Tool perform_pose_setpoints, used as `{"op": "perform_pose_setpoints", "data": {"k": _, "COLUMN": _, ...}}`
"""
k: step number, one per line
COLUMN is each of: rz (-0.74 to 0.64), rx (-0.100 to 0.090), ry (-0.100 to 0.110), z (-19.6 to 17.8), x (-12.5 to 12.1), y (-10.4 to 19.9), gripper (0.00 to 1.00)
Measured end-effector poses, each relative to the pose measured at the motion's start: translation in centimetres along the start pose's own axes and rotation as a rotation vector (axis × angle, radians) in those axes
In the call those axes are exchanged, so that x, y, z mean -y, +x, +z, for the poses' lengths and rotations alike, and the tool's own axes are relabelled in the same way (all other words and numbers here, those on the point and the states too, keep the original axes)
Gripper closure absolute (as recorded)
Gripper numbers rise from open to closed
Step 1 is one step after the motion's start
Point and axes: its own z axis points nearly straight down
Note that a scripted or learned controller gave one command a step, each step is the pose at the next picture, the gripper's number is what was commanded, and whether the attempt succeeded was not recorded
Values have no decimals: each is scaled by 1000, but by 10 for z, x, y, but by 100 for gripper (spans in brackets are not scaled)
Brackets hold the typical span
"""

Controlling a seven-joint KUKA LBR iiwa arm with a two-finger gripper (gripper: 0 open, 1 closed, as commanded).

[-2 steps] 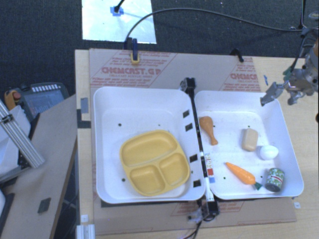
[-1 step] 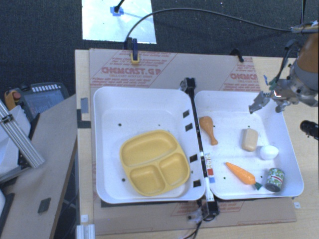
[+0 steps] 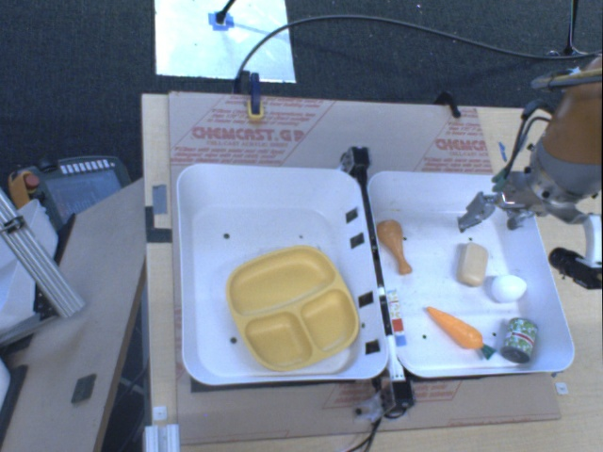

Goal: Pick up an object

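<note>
In the right bin lie a tan toy drumstick, a beige block, a white egg, an orange carrot and a small green can. My gripper hangs over the bin's far right part, just above and behind the beige block. Its two fingers stand apart, so it is open, and nothing sits between them. The orange-banded wrist rises to the right of it.
A yellow divided plate fills the near part of the left bin. A black clip strip runs between the bins. A cable crosses the dark floor behind the bench.
</note>
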Motion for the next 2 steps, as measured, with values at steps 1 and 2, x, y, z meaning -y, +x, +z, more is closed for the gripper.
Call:
{"op": "perform_pose_setpoints", "data": {"k": 1, "rz": 1, "rx": 0, "ry": 0, "z": 52, "x": -9, "y": -5, "gripper": 0}}
{"op": "perform_pose_setpoints", "data": {"k": 2, "rz": 0, "rx": 2, "ry": -7, "z": 38, "x": -10, "y": -6, "gripper": 100}}
